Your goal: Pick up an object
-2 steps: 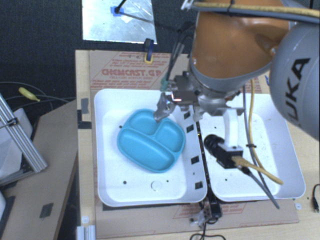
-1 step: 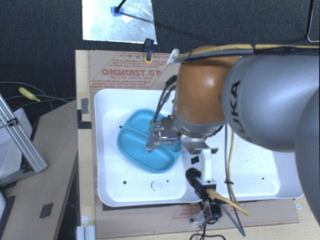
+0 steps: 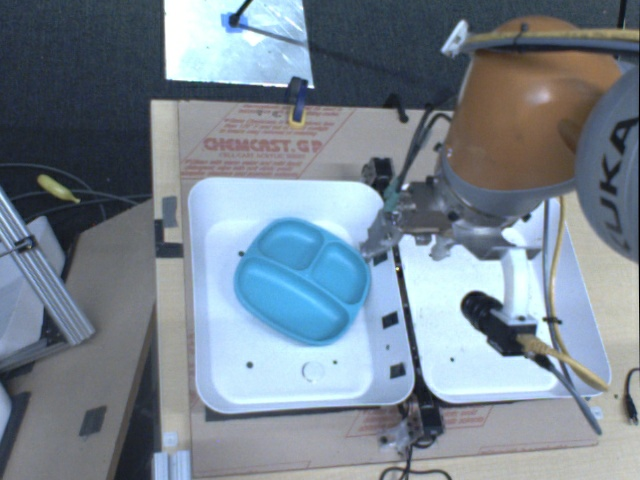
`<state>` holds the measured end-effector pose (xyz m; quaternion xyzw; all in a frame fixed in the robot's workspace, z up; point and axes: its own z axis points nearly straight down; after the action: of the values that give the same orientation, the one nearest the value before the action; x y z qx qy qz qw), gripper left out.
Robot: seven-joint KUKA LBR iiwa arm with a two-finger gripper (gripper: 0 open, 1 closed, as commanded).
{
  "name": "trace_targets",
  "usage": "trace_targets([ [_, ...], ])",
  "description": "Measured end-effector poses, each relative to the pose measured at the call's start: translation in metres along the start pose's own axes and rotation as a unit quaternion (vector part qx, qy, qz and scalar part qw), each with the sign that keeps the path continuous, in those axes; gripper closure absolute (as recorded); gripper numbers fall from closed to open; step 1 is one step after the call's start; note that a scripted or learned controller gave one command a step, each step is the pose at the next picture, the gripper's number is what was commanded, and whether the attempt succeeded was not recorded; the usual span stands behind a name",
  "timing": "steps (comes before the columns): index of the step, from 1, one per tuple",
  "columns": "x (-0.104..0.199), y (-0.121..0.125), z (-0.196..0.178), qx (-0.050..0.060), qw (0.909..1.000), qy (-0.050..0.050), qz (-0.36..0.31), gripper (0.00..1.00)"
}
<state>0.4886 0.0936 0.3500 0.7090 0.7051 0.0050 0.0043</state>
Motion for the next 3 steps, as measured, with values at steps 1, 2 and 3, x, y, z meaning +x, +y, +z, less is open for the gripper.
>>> trace_targets([
  [1,0.064,-0.001,-0.081,0.001,1.0000,0.002,-0.008,0.00],
  [2,0.060,0.000,-0.087,0.004,1.0000,0.001,-0.007,1.00],
  [3,0.060,0.000,-0.098,0.002,1.0000,0.001,-0.009,1.00],
])
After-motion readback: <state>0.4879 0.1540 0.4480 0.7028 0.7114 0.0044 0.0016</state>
